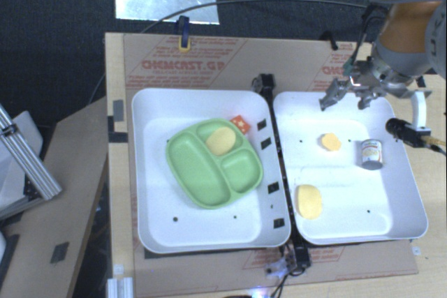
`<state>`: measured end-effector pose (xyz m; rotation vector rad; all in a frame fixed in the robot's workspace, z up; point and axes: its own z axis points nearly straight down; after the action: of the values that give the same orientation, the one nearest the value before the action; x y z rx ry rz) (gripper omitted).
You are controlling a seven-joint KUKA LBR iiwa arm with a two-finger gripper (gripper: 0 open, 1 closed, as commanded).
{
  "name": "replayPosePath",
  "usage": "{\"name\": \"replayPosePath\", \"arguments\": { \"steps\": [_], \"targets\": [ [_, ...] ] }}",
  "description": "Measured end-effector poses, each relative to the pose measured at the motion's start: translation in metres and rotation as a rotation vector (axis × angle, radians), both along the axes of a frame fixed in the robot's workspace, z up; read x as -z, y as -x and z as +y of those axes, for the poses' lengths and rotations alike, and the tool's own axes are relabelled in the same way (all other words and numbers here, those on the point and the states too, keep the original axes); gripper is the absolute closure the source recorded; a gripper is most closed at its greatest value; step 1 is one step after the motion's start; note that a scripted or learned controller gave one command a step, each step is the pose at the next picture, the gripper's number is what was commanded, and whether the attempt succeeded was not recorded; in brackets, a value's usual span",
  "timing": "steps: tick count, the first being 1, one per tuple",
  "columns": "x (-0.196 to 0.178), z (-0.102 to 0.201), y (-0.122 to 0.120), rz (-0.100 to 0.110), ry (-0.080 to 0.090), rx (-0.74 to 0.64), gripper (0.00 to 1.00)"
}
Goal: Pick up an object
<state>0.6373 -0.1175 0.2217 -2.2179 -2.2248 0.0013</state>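
My gripper (346, 101) hangs over the far edge of the right bin (398, 220), its two fingers spread open with nothing between them. Below it in that bin lie a small round yellow piece (330, 142), a small silver can (371, 153) to its right, and a larger pale yellow lump (309, 200) near the front. In the left bin (157, 220) a green divided plate (211, 164) holds a yellow lump (221, 141), and a small orange block (239, 124) sits at the plate's far rim.
Black clips (269, 143) line the seam between the two bins. The bins rest on a cardboard sheet (209, 63). A metal rail (24, 157) stands at the left.
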Motion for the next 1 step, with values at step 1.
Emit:
{"name": "replayPosePath", "arguments": {
  "steps": [1],
  "targets": [
    [0.0411,-0.0014,0.0013,0.0,0.0,0.001,0.0]
  ]
}}
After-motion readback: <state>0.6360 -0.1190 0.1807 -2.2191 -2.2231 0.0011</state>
